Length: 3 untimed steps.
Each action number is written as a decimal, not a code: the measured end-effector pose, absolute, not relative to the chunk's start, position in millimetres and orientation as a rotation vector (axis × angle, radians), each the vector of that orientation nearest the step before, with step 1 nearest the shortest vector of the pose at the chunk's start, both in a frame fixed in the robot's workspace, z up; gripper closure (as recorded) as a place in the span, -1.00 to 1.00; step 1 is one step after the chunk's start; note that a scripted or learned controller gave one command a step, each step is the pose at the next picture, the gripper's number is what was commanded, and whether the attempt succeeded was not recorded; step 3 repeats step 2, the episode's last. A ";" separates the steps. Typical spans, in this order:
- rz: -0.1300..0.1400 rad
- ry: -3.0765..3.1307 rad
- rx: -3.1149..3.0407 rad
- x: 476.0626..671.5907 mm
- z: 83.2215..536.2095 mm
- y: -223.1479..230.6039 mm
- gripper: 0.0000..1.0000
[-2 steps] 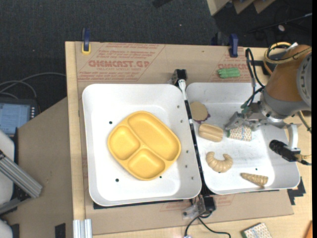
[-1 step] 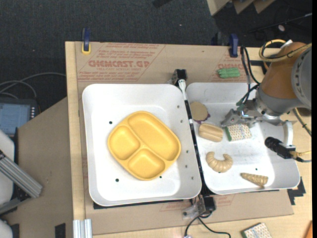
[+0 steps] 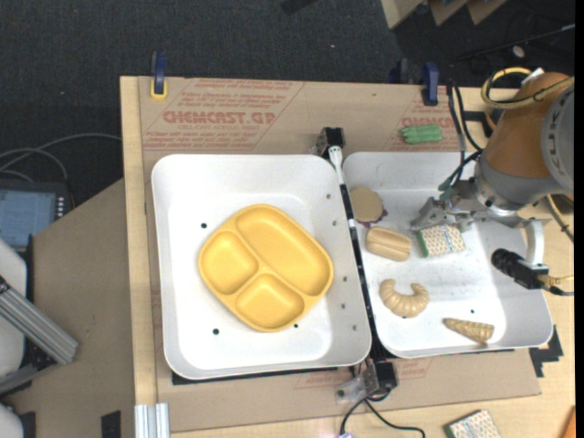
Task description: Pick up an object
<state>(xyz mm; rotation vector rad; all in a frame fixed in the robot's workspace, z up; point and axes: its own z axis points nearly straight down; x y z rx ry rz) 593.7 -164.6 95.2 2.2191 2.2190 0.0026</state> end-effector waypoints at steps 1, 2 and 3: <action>0.004 2.227 2.212 628.3 84.6 -94.9 1.00; 0.010 2.226 2.211 601.9 191.0 -25.6 1.00; 0.010 2.226 2.211 601.9 191.0 -25.6 1.00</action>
